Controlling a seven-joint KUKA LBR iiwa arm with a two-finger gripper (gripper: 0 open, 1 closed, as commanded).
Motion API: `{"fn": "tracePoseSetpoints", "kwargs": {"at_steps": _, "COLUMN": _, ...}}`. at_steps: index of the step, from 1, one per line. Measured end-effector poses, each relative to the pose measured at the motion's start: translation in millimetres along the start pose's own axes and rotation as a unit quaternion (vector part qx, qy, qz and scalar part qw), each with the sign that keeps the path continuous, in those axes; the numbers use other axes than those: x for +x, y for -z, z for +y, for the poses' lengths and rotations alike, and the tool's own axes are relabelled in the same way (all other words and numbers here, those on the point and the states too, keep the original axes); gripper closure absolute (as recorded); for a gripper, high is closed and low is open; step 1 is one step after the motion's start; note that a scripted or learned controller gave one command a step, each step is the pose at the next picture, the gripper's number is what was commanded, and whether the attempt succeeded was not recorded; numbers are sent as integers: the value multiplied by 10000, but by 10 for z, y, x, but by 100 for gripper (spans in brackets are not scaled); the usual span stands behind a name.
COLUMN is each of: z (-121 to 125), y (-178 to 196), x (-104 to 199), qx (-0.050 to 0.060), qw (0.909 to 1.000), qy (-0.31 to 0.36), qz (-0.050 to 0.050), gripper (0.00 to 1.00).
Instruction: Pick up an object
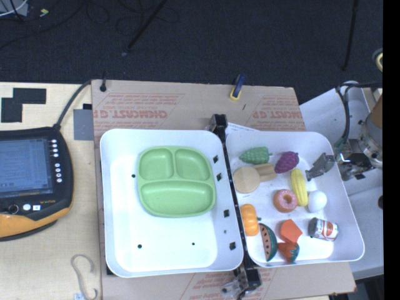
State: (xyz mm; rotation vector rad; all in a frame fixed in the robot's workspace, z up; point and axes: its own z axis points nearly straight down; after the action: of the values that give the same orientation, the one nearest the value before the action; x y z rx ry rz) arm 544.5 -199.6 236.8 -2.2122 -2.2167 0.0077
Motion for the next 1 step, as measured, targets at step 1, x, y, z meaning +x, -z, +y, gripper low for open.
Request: {"fn": "tracePoseSetpoints", "kwargs": {"at_steps": 1, "z": 17, "y": -460, "x": -3, "qx": 0, "qw": 10000, "qy": -2, "qz": 1, "gripper": 0}}
